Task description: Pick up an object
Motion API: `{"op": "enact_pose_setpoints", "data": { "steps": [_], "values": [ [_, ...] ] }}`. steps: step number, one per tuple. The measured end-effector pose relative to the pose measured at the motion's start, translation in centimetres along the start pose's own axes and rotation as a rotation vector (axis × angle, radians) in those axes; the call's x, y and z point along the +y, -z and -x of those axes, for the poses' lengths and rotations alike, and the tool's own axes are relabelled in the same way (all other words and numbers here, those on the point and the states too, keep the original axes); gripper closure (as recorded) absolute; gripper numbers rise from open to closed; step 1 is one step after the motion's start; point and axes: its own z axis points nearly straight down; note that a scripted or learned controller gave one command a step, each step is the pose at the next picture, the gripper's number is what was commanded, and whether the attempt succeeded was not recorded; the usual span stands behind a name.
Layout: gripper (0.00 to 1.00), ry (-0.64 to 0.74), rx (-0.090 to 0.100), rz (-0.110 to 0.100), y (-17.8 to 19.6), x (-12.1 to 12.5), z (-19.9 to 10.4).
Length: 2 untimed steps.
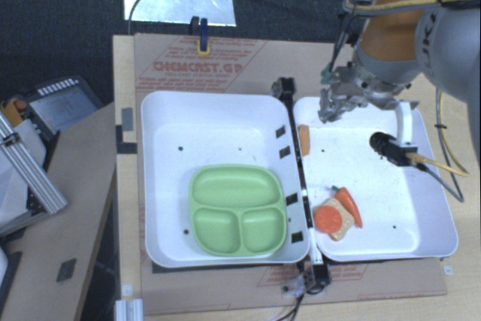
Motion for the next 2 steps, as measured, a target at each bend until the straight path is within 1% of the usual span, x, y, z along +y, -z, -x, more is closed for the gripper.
{"op": "enact_pose_setpoints", "data": {
  "steps": [2],
  "values": [
    [1.0, 0.0, 0.0, -0.002, -2.5, -6.6, -9.3]
  ]
}}
